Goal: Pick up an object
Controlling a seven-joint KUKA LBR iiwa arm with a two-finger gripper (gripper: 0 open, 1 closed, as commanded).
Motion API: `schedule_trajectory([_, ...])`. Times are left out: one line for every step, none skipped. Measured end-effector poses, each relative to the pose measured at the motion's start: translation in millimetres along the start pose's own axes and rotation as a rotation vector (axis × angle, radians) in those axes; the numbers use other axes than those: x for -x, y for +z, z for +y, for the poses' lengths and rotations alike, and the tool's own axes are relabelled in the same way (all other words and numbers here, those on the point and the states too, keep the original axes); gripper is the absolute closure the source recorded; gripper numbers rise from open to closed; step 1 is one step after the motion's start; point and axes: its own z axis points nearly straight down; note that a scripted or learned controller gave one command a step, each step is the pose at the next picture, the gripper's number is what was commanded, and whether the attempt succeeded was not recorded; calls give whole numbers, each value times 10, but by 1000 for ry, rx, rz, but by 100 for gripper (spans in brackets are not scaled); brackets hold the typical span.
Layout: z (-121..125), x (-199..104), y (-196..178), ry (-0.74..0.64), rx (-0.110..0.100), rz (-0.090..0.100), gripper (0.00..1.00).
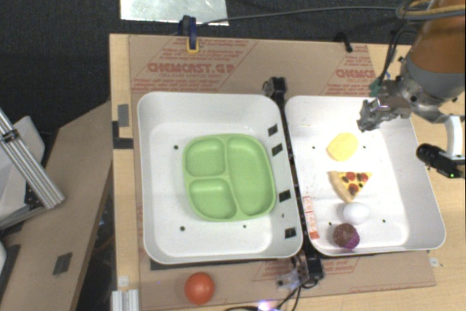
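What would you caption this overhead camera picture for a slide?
Robot claw hovers above yellow disc in right bin; green tray sits in left bin.

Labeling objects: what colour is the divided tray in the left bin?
Light green tray, clearest in the camera view.

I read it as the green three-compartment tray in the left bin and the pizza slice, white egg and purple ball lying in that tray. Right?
Not quite. The green three-compartment plastic tray is in the left white bin, but the camera view shows the toy pizza slice, white egg and purple ball in the right white bin.
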Motion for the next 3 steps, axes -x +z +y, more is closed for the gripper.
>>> schedule_trajectory([75,-519,141,1,-1,0,100])
schedule_trajectory([155,-1027,263,0,-1,0,100])
schedule_trajectory([212,-1616,172,-2,0,1,100])
